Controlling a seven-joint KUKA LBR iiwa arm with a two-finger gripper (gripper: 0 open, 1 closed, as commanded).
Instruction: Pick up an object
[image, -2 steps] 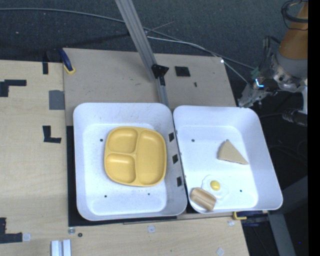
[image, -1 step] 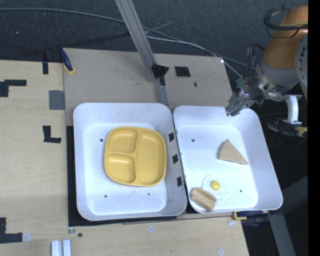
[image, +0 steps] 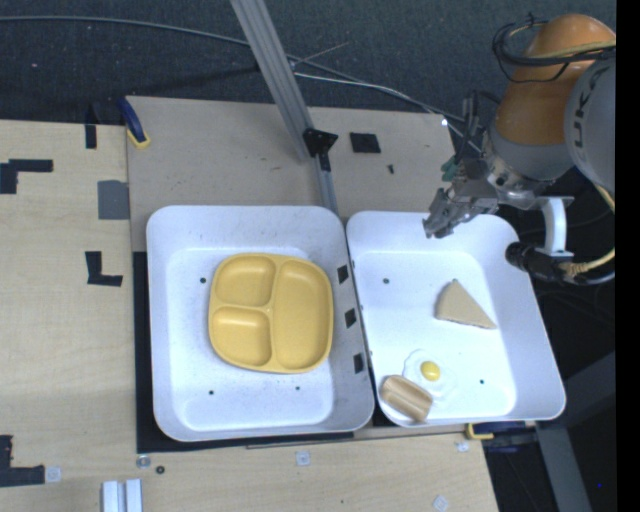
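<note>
i would bring the two-finger gripper (image: 441, 226) from the 12 o'clock rim of the right-hand shallow white bin (image: 520, 395) toward the tan wedge-shaped toy slice (image: 463, 305) at about 5 o'clock of it, centring before descent (it lies flat, so a low approach). gripper holds nothing; whether its tips are spread or pressed together i cannot tell. toy fried egg (image: 428, 372) and brown bread roll (image: 406, 397) lie at the bin's 7 o'clock corner.

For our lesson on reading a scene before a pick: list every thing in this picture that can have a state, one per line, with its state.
Plate: upright, lying in the left bin, compartments bare.
Wedge: flat in the right bin, untouched.
Fried egg: flat, yolk up, near the right bin's front.
Bread roll: lying at the front edge, beside the egg.
Gripper: over the right bin's back edge, holding nothing.
</note>
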